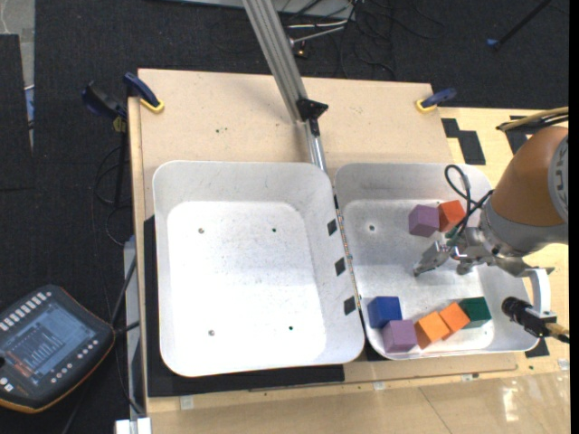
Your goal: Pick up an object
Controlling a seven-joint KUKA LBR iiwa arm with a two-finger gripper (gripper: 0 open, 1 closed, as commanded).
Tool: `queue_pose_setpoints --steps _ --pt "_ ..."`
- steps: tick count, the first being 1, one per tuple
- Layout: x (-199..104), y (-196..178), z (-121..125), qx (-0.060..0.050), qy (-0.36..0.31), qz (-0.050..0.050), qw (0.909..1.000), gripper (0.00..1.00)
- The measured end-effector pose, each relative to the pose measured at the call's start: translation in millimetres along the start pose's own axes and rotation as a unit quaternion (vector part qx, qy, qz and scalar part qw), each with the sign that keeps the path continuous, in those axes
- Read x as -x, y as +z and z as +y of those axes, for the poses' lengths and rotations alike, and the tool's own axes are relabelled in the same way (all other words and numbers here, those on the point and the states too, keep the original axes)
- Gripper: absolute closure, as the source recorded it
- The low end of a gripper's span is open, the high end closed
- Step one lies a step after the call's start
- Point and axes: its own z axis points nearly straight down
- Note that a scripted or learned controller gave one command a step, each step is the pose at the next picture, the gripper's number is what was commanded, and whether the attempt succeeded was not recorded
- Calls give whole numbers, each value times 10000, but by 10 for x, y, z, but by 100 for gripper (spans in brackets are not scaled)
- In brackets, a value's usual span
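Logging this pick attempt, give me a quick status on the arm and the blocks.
Gripper low over right bin, nothing seen held. Purple block and orange block just behind it. Four more blocks along the near wall, untouched.

Two white bins (244, 174) hold six blocks: two purple (423, 221), two orange (451, 214), one blue (384, 311), one green (475, 312).

Robotics lab: clamped bench (235, 116), teach pendant (45, 344), floor cables (380, 48).
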Motion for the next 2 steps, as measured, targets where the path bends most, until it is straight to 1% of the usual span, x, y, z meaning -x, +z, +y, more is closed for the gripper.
queue_pose_setpoints --steps 1,2 --pt "1 -118 7 13 -1 0 10000 100" --pt "-41 -745 38 36 -14 -8 10000 100"
